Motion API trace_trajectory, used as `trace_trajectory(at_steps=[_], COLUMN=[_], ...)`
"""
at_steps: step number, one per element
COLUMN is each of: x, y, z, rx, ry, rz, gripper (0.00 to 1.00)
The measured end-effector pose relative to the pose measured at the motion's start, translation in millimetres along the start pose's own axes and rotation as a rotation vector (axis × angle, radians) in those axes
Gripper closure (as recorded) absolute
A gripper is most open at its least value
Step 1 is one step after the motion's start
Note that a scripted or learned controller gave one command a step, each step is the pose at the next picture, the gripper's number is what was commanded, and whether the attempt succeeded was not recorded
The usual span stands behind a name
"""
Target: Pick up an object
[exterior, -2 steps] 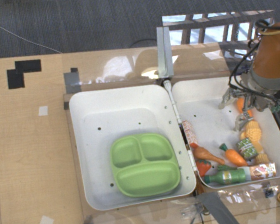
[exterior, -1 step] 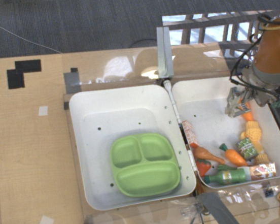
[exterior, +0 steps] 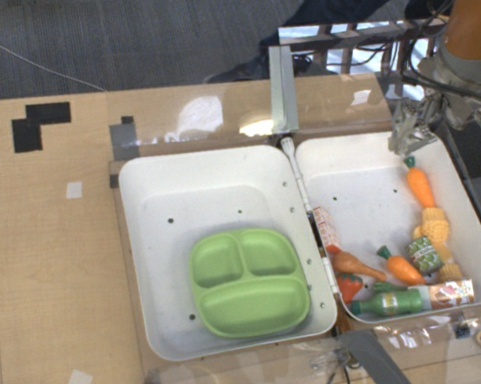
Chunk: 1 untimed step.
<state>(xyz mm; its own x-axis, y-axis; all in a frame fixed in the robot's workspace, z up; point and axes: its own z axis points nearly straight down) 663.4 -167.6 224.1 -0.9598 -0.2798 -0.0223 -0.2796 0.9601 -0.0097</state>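
Arm [exterior: 472,16] reaches in from right, wrist angled down-left; gripper [exterior: 409,140] over right bin [exterior: 369,170] far right corner, can't tell grip state. Carrot [exterior: 421,186] just below gripper by right wall, not visibly held. Green plate [exterior: 248,280] in left bin [exterior: 179,195]

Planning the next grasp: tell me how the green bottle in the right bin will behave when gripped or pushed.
The green bottle lies on its side against the right bin front wall, so it probably rolls if nudged. Its round, glossy-looking body may slip between fingers. It looks like a stiff toy, likely light. A carrot close beside it could crowd the end effector.
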Motion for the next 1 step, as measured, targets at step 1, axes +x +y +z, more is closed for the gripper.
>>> trace_trajectory(at_steps=[1], x=[-1.3], y=[0.6], z=[-9.2], rx=[-0.001], ry=[-0.004], rz=[0.000], gripper=[1.00])
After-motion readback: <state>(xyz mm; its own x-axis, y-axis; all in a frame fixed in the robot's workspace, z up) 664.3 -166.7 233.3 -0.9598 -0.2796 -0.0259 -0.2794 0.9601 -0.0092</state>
